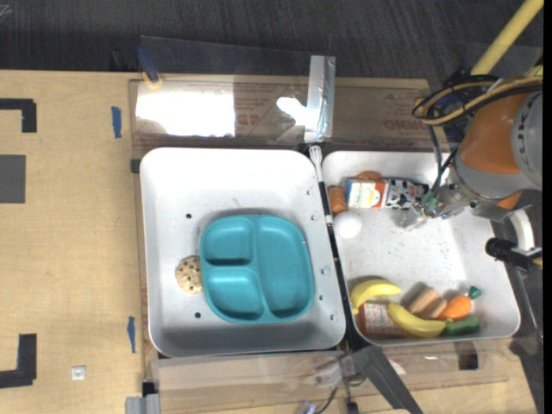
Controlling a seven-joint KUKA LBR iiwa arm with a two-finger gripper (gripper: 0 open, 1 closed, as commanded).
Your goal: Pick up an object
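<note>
Lying on its side at the back of the right bin (500, 231), the carton (366, 193) looks the handiest pick, since the gripper (424, 205) hangs low just beside its end, claw state impossible to tell, while the bananas (397, 307) and carrot (459, 307) crowd the front wall.

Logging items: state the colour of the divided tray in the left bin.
Teal, or turquoise blue; the divided tray shows in the camera view.

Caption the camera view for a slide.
KUKA arm's gripper by a carton in the right bin; teal divided plate and cookie in the left.
</note>
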